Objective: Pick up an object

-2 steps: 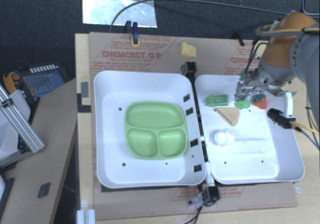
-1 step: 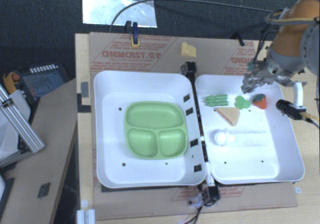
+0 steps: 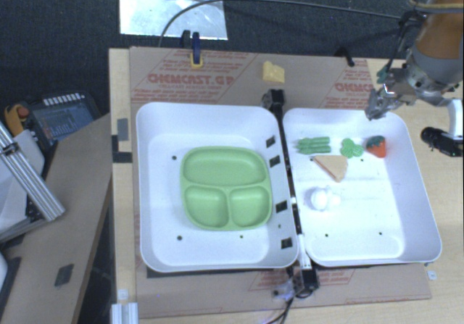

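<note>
Presently the gripper hovers at the right bin's far rim, jaw state indiscernible, near the strawberry lying beside the green piece; a descent here risks striking the rim or nudging both items.

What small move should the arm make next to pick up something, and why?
Probably lower the gripper a little toward the red and green toy, which lies just below it in the view, near the back wall of the right bin. The gripper hangs above that bin's back rim with nothing seen between its fingers, and this toy looks like the nearest object.
</note>
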Motion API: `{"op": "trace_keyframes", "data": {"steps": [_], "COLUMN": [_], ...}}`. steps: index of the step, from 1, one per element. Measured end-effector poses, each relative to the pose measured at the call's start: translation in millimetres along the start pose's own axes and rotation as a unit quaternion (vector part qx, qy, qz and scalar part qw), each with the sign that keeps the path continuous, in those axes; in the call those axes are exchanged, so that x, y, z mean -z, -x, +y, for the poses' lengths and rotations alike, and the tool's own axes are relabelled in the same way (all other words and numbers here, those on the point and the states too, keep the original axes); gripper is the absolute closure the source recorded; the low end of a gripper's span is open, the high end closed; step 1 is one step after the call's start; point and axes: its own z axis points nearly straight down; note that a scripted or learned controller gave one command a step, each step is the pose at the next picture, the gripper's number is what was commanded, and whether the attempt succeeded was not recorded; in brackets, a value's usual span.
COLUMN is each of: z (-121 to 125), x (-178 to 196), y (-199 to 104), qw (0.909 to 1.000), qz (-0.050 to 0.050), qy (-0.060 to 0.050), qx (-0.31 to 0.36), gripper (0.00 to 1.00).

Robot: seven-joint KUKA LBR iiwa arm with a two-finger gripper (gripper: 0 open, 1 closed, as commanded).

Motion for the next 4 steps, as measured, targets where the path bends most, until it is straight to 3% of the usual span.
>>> {"op": "trace_keyframes", "data": {"steps": [1,3,4], "z": [2,-32,-31], "x": [55,42,32], "y": [0,-100,-143], "qw": [1.0000,1.0000,1.0000], "qz": [0.000,0.002,0.002], "qy": [-0.001,-0.005,-0.004], "qx": [0.001,0.003,0.003], "gripper": [1.00,1.00,1.00]}}
